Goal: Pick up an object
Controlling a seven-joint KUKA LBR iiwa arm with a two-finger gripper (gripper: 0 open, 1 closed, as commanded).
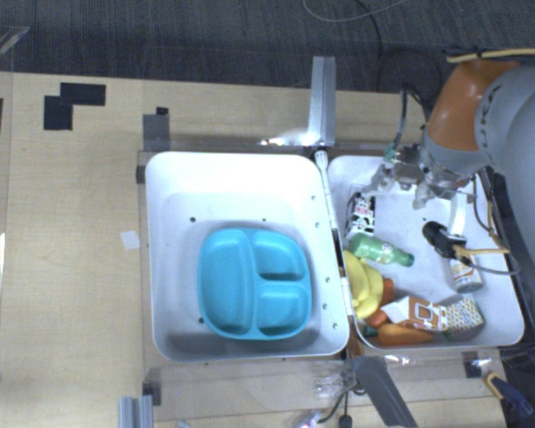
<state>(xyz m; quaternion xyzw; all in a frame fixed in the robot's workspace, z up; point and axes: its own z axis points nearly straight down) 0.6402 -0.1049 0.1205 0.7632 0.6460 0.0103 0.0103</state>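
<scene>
1. A pale wooden bench [62, 266] carries everything, spreading out left of the gripper [401, 178].
2. Directly under the gripper sits a white bin [508, 315].
3. A second white bin [174, 239] lies beside it, further left of the gripper, the two touching along their edges.
</scene>
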